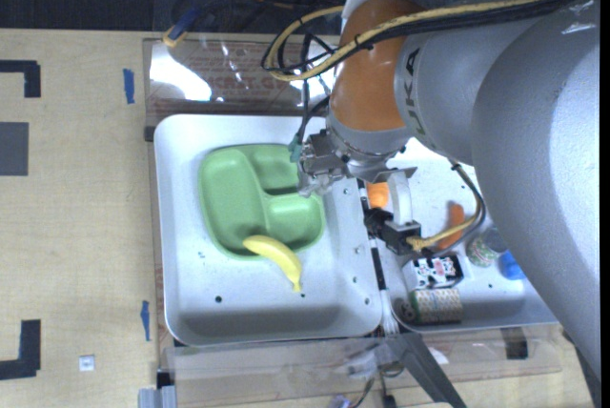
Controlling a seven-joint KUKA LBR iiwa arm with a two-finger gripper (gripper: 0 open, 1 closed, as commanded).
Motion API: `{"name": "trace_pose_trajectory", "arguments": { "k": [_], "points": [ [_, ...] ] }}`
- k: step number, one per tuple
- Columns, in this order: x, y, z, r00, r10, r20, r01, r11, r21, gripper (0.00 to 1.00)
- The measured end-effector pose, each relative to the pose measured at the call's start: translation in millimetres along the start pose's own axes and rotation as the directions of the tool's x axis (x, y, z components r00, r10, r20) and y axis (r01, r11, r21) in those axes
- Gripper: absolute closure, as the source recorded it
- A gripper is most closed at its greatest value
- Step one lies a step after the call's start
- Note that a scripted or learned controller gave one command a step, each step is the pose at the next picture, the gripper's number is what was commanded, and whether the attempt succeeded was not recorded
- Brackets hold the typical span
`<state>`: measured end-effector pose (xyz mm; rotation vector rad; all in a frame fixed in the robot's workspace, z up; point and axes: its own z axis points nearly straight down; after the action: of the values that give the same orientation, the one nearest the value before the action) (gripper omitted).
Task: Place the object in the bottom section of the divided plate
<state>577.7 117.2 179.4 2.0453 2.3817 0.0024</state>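
Observation:
A green divided plate [233, 196] lies in the left white bin [191, 301]. A yellow banana [276, 258] rests across the plate's lower rim, its tip pointing out onto the bin floor at the lower right. My gripper [313, 170] hangs over the plate's right side, near the ridge between its two right sections, under the orange wrist band. It is above and to the right of the banana, apart from it. The wrist hides the fingertips.
The right bin [477, 306] holds several small items: an orange piece [378, 194], another orange piece [456, 214], a blue item [510, 266], a patterned card [438, 271] and a speckled block [438, 304]. The grey arm covers most of that bin. Cables loop behind the bins.

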Motion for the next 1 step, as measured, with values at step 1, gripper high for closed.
{"name": "trace_pose_trajectory", "arguments": {
  "k": [1],
  "points": [
    [6.7,-23.3,-141.6,0.867,0.498,0.002,-0.498,0.867,0.003,1.00]
  ]
}}
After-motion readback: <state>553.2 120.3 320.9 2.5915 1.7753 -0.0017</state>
